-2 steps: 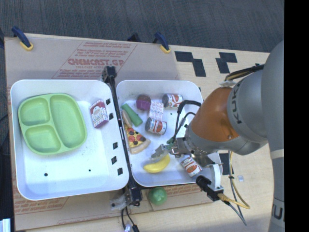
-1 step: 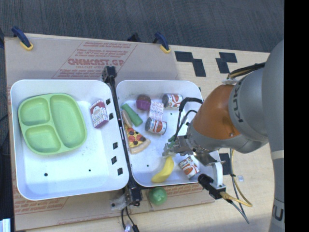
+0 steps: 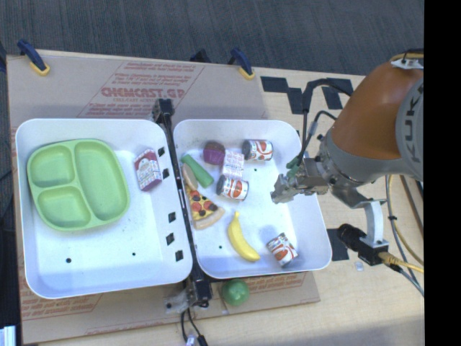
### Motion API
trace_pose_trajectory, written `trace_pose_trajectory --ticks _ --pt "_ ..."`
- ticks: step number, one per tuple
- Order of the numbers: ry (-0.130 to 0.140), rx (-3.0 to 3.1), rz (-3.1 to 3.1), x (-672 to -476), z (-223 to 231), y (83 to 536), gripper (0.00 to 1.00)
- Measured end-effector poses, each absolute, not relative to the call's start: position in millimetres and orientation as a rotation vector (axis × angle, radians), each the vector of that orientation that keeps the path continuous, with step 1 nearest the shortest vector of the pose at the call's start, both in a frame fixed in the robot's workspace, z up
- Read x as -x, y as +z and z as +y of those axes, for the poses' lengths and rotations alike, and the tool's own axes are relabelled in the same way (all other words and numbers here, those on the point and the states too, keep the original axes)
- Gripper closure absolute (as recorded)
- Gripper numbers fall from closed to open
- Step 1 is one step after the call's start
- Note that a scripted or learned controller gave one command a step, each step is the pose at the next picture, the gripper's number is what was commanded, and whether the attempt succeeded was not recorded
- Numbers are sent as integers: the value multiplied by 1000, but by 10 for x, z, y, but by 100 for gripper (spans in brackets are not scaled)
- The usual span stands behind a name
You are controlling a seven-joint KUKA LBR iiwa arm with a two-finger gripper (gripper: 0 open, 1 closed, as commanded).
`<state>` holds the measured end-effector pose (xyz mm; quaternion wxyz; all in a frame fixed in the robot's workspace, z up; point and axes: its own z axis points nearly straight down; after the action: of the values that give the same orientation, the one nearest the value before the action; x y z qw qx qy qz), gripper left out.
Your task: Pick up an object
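We're looking at the right bin, where the pickable things are lying: a banana near the front, a small can just beside it, another can in the middle, a third can at the back, plus a pizza slice, a green piece and a purple one. We're hovering the gripper over the bin's right side, holding nothing; whether the fingers are spread or closed we can't tell from here. We're judging the front can or the middle can as the nearest targets, both lying on their sides, so we're wanting the fingers across the narrow width, not along the length. The banana is sitting close to the front can and could get nudged. Over in the left bin, a green divided plate and a red packet are lying well apart from us. A green ball is resting outside, at the bins' front edge.
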<state>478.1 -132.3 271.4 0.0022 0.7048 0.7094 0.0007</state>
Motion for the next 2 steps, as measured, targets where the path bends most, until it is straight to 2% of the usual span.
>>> trace_pose_trajectory --ticks 1,2 --pt "-4 -2216 2229 -5003 -1762 2172 100" --pt "0 -2215 2227 -4915 -1705 2357 100"
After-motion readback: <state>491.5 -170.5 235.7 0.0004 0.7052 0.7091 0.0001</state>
